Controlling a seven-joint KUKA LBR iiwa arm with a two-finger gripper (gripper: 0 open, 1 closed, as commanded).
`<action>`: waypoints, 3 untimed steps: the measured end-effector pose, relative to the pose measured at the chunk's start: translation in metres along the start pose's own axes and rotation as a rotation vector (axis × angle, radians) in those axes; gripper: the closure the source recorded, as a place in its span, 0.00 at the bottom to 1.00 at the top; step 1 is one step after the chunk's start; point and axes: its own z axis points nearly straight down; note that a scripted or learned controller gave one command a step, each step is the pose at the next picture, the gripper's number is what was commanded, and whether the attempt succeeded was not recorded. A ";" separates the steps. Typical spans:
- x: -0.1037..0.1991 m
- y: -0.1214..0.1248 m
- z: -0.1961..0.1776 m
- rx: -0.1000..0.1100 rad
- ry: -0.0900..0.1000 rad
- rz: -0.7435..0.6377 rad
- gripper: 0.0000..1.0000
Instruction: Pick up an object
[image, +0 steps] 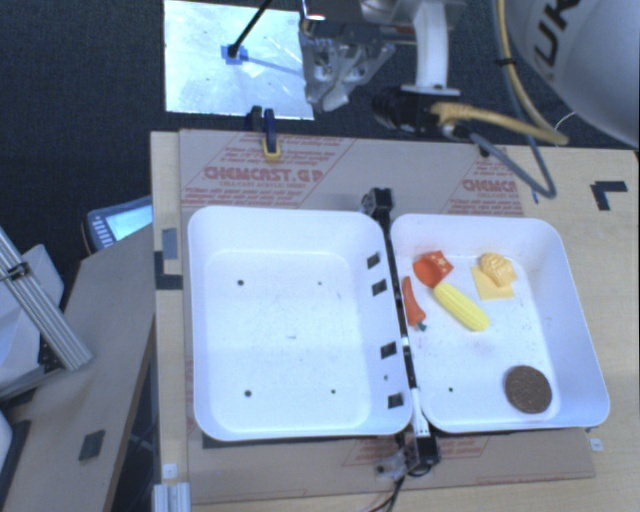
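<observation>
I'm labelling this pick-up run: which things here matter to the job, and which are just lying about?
Job: pincer, corn cob, carrot, red piece, pale yellow piece, brown disc, right bin.
Lying about: left bin, yellow clamp, metal rail, small screen.

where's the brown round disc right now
In the camera view the brown disc lies in the right bin near its lower right corner, alone, with the yellow corn cob up and left of it.
</observation>
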 end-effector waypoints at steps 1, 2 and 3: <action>0.000 0.000 -0.011 -0.002 0.001 0.001 1.00; 0.000 0.000 -0.022 -0.004 0.002 0.002 1.00; 0.000 0.001 -0.033 -0.006 0.003 0.002 1.00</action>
